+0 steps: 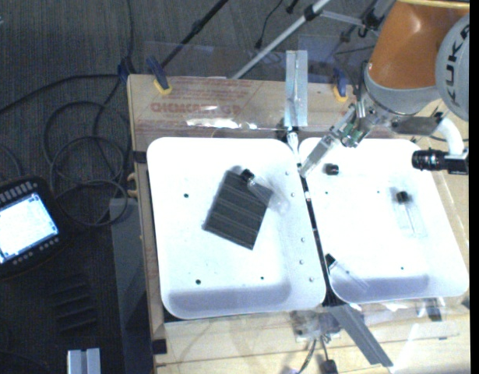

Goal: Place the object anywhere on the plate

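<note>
The arm (pixel 414 45) comes in from the upper right of the frame. Its gripper (pixel 321 154) points down and to the left, at the top of the frame's middle. It hangs right over the place where the left bin (pixel 184 271) and the right bin (pixel 379 263) meet. The gripper is too small and blurry here to tell if it is wide or narrow, or if it has anything in it.

The dark ribbed plate (pixel 237 209) lies tilted in the middle of the left bin. Nothing clear can be seen resting on it. A small dark thing (pixel 401 196) lies in the right bin, toward the right of the frame, well apart from the gripper. It is probably the object to move, with a see-through piece (pixel 414 220) just below it. Another dark bit (pixel 330 168) sits just beside the gripper tip. It is hard to say if this is a loose thing or part of the tool.

A few things could go wrong from here. The gripper is very near the bin walls, so going down could bump a rim and shove a bin. If it has nothing in it, going to the plate would do nothing. If it does carry something tiny, that could slip out and fall between the bins. The plate has ridges and lies crooked, so a small thing could roll off it. A low pass could also push the plate.
</note>
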You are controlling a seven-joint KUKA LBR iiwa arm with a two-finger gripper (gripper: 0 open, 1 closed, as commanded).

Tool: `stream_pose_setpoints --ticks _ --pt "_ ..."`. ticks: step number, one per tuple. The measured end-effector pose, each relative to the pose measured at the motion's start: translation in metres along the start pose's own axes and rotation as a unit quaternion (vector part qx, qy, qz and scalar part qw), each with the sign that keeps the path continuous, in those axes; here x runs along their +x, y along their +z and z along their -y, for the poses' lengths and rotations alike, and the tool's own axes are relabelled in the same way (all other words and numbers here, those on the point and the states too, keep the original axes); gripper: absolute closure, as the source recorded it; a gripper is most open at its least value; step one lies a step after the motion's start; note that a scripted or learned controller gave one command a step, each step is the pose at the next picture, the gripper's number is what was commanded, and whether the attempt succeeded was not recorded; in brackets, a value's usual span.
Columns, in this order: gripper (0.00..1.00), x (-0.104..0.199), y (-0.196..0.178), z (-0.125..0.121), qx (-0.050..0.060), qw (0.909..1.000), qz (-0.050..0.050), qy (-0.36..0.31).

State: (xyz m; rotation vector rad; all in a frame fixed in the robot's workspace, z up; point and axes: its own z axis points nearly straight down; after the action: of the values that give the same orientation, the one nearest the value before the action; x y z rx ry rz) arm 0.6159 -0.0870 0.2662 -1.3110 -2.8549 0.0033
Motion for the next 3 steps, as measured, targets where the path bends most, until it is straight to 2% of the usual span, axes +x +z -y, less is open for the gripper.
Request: stream_pose_setpoints --ticks 1,2,3 --pt "0.0 0.056 -0.031 0.038 0.0 0.9983 -0.001 -0.059" --pt "0.0 0.116 -0.084 -0.024 -0.002 0.9639 0.0 -0.266" --pt "0.0 0.054 -0.081 0.016 -0.001 0.973 0.0 -0.231"
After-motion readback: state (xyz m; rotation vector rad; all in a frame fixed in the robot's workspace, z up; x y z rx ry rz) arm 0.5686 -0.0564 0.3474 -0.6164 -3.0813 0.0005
